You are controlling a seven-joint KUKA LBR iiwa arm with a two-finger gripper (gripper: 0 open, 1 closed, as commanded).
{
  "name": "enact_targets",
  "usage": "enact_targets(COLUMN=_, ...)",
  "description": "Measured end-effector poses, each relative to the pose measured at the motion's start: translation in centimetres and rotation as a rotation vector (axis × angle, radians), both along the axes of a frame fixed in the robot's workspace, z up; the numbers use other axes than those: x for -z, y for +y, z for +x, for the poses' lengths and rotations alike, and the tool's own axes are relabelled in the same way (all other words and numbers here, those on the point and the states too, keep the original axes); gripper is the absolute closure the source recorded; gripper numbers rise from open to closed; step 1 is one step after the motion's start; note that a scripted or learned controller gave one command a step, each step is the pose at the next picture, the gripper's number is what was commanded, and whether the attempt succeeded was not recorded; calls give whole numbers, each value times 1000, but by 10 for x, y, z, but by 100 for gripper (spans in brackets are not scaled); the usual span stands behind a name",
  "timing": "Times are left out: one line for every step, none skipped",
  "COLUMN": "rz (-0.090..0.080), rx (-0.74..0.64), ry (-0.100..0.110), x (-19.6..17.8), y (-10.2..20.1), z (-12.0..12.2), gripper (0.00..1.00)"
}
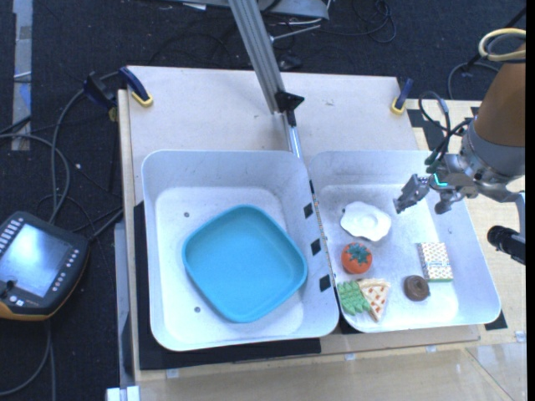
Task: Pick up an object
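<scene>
Dark carpet strewn with cables surrounds a pale bench [209, 107] bearing two white bins. Left bin [159, 182] holds a blue square dish [243, 262], set cornerwise. Right bin [468, 249] holds five small things: a flat white piece [365, 220] near the middle, its long axis running left-right; a red tomato [357, 258] just below it, green top up; a pizza slice [374, 298] at the front edge, tip pointing toward the front, touching a green leafy piece [351, 297] on its left; a brown disc [416, 287] to the right; and a small patterned box [435, 261], long axis running front to back. The gripper [426, 192] hangs above the bin's rear right part, fingers spread apart, nothing between them, well apart from the white piece. A handheld pendant [38, 266] lies on the floor at left.
</scene>
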State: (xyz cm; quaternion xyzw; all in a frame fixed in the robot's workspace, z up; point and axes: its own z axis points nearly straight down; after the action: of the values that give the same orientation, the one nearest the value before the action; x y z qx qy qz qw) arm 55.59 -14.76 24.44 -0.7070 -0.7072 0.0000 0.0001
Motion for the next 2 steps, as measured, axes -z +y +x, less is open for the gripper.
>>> enact_targets(rz=0, rx=0, ry=0, x=0, y=0, z=0, gripper=0)
enact_targets(rz=1, rx=0, ry=5, x=61, y=-2, z=5, gripper=0)
